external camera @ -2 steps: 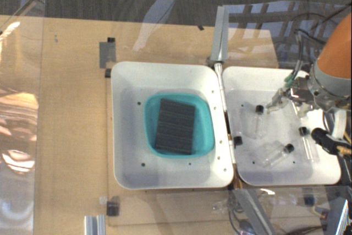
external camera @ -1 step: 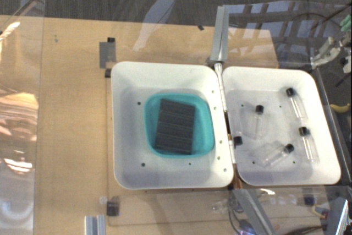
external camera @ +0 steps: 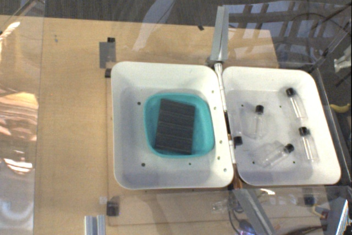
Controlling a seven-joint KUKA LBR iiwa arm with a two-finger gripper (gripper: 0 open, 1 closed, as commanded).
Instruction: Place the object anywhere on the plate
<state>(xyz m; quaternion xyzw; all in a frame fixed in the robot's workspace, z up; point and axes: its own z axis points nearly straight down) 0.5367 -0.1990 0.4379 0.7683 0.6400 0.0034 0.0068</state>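
The bench (external camera: 66,118) bears the left bin (external camera: 118,135) and the right bin (external camera: 325,135), edge to edge; in the left bin a teal plate (external camera: 204,130) sits near the middle, a little toward the edge shared with the right bin; a dark ribbed block (external camera: 176,126), rectangular and flat, lies on the plate, slightly turned, its whole outline inside the plate's rim; nothing touches it from above. In the right bin lie four clear vials with black caps: one (external camera: 296,103) near the far right corner, one (external camera: 254,120) toward the shared edge, one (external camera: 307,143) by the right edge, and one (external camera: 274,154) near the near edge, lying at a slant; all four lie apart from one another. A small black clip (external camera: 237,141) sits on the seam between the two bins; a grey metal bar (external camera: 219,36) runs away from the far end of that seam. How far open the gripper is, and whether it has hold of anything, cannot be told here.
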